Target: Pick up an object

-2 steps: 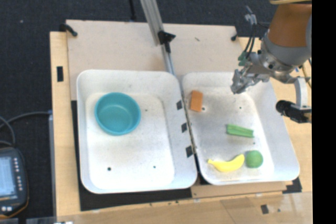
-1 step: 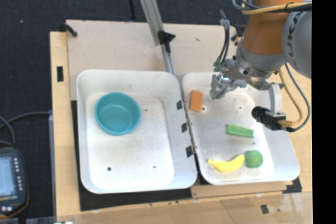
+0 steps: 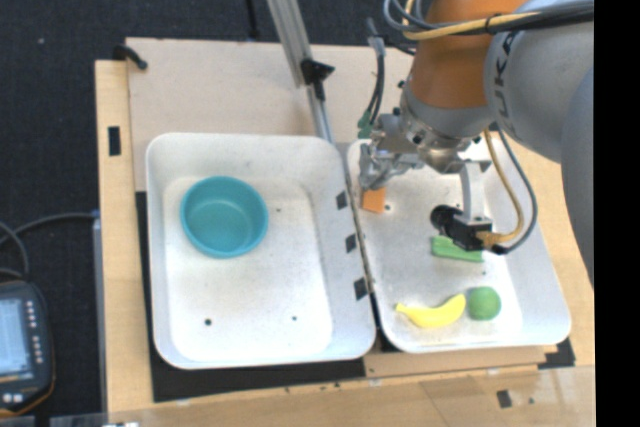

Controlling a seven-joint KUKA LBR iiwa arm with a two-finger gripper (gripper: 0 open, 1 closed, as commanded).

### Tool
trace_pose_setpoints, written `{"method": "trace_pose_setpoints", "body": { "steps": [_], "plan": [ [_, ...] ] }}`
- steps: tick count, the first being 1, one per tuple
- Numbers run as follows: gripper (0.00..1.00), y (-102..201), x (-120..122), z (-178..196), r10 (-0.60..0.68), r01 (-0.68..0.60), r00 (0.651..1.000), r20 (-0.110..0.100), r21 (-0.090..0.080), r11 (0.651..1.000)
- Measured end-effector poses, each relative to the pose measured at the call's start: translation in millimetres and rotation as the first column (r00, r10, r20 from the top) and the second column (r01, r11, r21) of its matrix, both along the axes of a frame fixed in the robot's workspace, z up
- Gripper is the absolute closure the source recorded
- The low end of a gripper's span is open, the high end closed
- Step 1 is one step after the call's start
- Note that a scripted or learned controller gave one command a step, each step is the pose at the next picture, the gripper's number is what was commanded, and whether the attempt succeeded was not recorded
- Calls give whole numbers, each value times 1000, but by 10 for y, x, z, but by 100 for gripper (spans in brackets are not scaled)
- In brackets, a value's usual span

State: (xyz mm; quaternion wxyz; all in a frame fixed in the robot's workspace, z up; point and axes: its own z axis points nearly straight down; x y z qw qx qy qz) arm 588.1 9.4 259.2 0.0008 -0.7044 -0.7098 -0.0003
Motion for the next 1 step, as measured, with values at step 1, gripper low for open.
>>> {"method": "trace_pose_setpoints", "body": {
  "steps": [1],
  "plan": [
    [100,512,-142,-118,-1,1,1000,0,-1,1000]
  ]
}}
